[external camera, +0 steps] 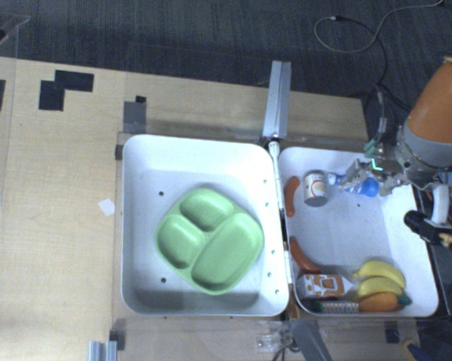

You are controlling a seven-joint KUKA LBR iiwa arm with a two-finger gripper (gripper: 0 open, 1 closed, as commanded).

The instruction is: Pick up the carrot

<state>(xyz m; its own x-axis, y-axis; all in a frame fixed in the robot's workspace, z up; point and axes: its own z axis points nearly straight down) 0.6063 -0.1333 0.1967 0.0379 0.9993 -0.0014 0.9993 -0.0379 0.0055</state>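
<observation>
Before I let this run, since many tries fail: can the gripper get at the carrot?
Probably, but awkwardly. The carrot lies in the right bin's near corner, pressed under the bananas and beside the carton. The gripper hangs at the far side.

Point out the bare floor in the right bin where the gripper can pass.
Bare floor runs through the right bin's middle, between the can and the bananas. The near edge is crowded: carrot, bananas, carton. Sausages line the left wall. The gripper hovers beside the can.

Grey arm (444, 113) reaches in from the right, end effector (357, 180) lowered.
</observation>
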